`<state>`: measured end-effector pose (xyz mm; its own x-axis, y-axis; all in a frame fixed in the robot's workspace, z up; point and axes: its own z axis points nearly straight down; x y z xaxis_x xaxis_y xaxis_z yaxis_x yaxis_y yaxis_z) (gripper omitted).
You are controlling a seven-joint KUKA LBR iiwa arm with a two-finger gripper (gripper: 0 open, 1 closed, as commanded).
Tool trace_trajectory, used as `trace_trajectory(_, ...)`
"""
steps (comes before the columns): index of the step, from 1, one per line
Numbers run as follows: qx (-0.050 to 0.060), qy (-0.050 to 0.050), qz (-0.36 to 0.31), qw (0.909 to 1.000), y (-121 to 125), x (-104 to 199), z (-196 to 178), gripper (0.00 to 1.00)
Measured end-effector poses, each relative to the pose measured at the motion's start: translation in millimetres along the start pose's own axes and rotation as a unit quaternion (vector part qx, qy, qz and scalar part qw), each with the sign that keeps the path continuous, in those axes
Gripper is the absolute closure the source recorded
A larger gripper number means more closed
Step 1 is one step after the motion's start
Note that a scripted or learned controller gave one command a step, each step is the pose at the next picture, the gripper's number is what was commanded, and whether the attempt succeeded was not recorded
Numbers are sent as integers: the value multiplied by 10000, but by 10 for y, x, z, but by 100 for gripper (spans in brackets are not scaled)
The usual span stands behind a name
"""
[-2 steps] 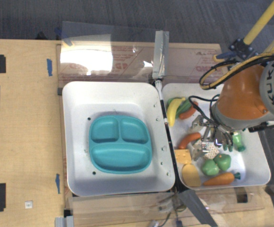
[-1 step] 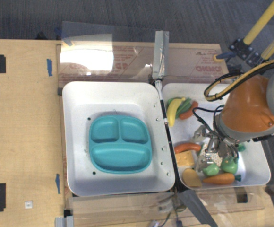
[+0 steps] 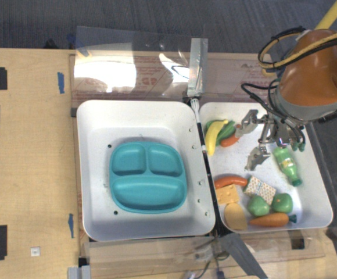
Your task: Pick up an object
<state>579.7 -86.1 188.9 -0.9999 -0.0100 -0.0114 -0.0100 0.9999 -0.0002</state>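
Faintly, red print on the backboard is unreadable; tool open.

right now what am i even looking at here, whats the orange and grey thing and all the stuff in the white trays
You are looking down at a slant from one fixed camera above a bench. The orange and grey thing is a robot arm reaching in from the right; its metal gripper hangs over the right bin, and I see nothing held in it. The left bin holds a teal divided plate. The right bin holds toy food: a banana, a green bottle, a carrot, a green apple and a few other pieces. The arm's job is to pick up one of them.
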Motion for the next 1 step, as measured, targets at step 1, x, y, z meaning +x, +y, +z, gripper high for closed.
trace_trajectory(1, -4, 20, -168, 9999, -185, -648, 935, 0)
